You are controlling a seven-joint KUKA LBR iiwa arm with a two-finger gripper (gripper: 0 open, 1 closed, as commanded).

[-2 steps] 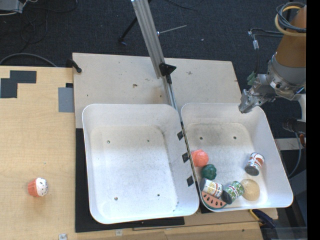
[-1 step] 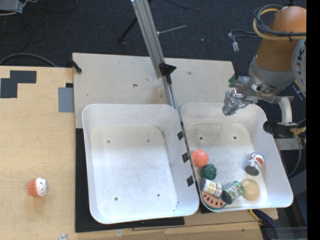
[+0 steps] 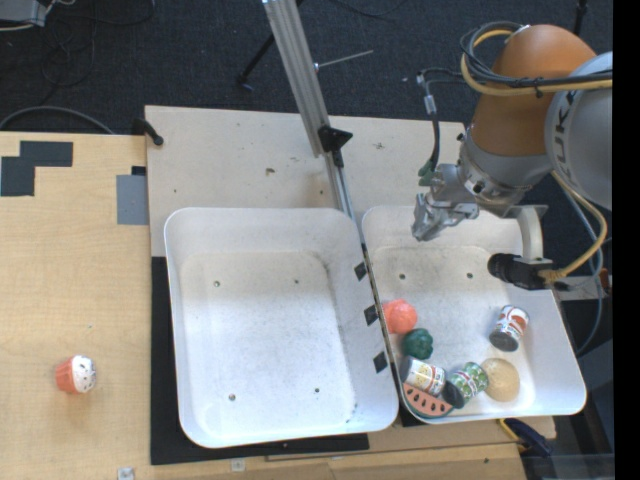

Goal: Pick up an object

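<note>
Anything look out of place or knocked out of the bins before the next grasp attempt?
Yes. A small orange-and-white toy lies on the wooden surface far left, outside both bins. The other objects crowd the right bin's near corner, several cans tipped on their sides. The gripper hovers over that bin's far edge, away from them.

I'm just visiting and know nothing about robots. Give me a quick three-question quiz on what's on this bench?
1. True or false: the orange ball lies in the left bin.
2. Which lies nearest the right bin's front edge? A) melon slice B) green ball C) orange ball
3. Fill in: the pincer hangs over the right bin's ____ end.

Key: 1. False, it is in the right bin. 2. A. 3. Far, away from the toys.
</note>
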